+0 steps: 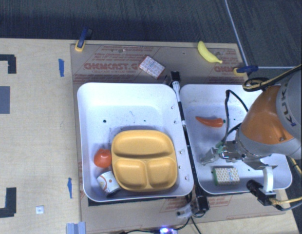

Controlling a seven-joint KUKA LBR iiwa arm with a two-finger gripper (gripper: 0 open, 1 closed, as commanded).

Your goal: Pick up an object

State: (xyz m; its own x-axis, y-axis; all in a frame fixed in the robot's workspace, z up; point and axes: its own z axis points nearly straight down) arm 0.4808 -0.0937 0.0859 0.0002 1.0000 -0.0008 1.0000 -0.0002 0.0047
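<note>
Jaws splayed apart, gripping nothing, as the gripper [209,156] hung low in the right bin [282,177], its fingertips over bare white floor. Just beside it sat a small green-and-white block [225,175], untouched. An orange-red carrot-shaped piece [210,122] lay apart toward the bin's back. In the left bin [92,101], 1 yellow divided tray [143,158] touched a red ball [102,157] and a white-and-orange ball [107,181].

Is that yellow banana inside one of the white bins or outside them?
Outside. The banana lies on the brown board beyond the far rim of the right bin, not touching it.
</note>
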